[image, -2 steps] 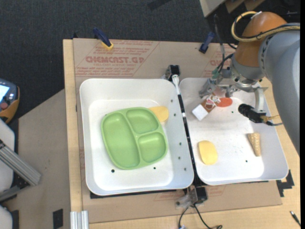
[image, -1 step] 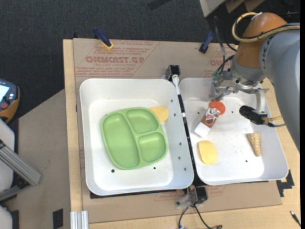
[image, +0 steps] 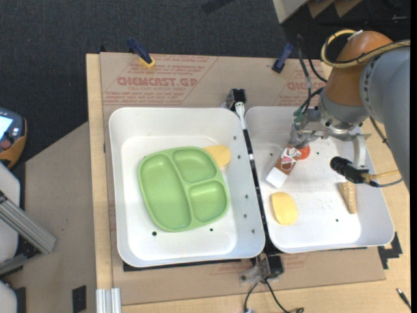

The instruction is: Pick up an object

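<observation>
In the right bin (image: 371, 230) there are four loose items: one small bottle-like object with a red-and-white top and brown body (image: 288, 160), one white block (image: 276, 177) touching its lower end, one yellow rounded piece (image: 284, 208) just below that, and one tan cone (image: 349, 196) near the right wall. The gripper (image: 303, 134) sits directly above the bottle's red end, at or very near contact; the wrist body blocks the view, so can't tell its grip state, and nothing shows as lifted. All four items lie on the bin floor. A black part of the arm assembly (image: 345, 169) hangs over the bin between bottle and cone. The left bin (image: 124, 194) has two things: one green three-compartment tray (image: 183, 188), lying flat and rotated slightly, and one yellow piece (image: 217, 154) touching the tray's upper right corner. Two bins total, side by side, on a brown cardboard sheet (image: 163, 77) with red print. Two blue clamps (image: 141, 52) on its top edge, one left, one right.
</observation>
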Action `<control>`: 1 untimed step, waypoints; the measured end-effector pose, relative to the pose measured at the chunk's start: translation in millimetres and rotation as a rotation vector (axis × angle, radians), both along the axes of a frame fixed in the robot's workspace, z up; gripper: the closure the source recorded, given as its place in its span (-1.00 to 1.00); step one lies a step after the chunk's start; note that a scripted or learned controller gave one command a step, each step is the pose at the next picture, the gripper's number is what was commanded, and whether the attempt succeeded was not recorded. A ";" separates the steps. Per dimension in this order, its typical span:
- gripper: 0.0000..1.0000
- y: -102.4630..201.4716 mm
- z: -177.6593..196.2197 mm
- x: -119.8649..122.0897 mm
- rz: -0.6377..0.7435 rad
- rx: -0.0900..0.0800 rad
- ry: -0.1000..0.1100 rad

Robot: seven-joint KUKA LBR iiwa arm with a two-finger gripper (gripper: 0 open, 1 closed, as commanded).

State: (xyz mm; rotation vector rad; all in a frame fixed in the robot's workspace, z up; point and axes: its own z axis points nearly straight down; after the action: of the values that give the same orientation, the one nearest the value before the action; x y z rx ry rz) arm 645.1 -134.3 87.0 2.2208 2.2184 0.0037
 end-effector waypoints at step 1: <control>1.00 -28.9 0.5 -32.8 -0.002 -0.001 0.000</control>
State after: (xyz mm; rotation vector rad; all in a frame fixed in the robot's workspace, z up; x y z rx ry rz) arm 612.3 -163.2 87.5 2.2226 2.2161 0.0023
